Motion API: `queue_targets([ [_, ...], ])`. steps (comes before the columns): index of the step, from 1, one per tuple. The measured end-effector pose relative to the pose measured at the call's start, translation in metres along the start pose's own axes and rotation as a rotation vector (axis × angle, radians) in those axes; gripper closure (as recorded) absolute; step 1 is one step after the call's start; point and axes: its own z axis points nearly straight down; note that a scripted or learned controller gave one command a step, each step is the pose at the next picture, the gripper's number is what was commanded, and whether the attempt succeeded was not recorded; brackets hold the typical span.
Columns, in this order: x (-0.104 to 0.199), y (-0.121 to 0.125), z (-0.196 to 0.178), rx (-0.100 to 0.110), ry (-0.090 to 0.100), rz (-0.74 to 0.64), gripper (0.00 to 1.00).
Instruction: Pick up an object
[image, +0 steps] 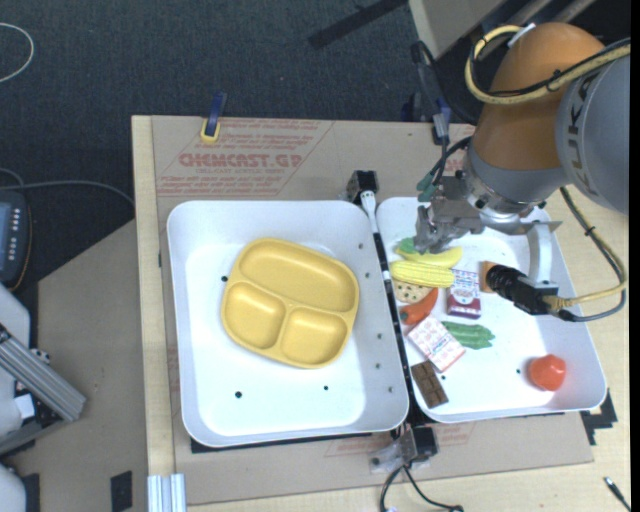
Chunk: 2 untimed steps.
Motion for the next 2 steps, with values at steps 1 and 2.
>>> queue_targets([
  [1, 0.047, -0.008, 0.001, 0.001, 0.000, 0.000, 1.00],
  [2, 0.098, -0.005, 0.026, 0.003, 0.000, -0.001, 1.00],
])
